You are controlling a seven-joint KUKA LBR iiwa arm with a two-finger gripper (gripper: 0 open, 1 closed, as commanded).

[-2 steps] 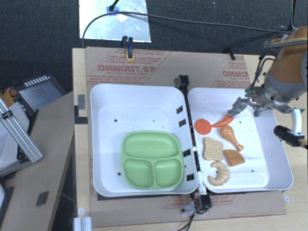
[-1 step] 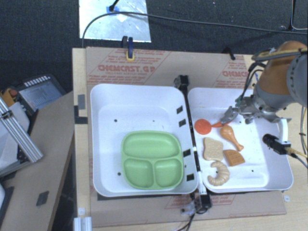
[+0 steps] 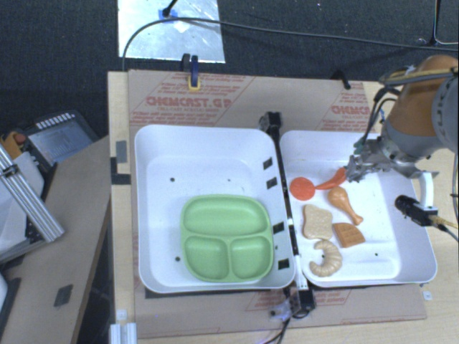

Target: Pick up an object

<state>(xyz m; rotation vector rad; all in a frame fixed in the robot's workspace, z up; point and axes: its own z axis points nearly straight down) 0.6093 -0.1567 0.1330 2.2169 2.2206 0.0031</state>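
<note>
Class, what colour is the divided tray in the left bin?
Light green; the divided tray shows clearly in the camera view, lying in the left bin.

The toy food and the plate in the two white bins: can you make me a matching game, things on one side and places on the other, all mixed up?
Things:
1. green plastic divided plate
2. orange plastic spoon
3. curled tan toy shrimp
4. tan toy bread slice

Places:
A. right bin, nearest the front edge
B. left bin
C. right bin, at the back of the food, beside the gripper
D. right bin, between the spoon and the shrimp

Pairs: 1-B, 2-C, 3-A, 4-D
</note>
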